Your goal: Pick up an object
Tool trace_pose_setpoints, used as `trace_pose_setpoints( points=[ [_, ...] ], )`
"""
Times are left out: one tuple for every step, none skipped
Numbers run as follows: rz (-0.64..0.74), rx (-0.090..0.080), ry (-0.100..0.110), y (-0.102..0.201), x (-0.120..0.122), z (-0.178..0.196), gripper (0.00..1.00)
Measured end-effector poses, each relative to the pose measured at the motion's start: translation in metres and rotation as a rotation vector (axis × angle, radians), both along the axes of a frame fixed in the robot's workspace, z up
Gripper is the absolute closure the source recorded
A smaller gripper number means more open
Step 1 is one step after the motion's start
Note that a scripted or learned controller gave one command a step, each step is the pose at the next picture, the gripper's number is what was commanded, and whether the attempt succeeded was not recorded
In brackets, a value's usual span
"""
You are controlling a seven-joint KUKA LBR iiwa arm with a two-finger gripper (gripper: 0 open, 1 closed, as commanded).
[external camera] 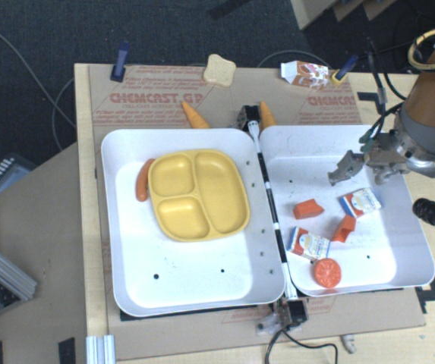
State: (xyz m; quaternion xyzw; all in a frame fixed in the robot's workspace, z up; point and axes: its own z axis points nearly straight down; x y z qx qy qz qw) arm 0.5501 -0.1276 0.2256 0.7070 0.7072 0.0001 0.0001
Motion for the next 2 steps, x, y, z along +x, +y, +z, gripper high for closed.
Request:
trace_pose_setpoints(
  points=[
    [0.000, 0.001, 0.003, 0.025, -0.003, -0.121, 0.00],
    [-0.001, 0.001, 0.003, 0.033, -0.017, -0.141, 0.00]
  ],
)
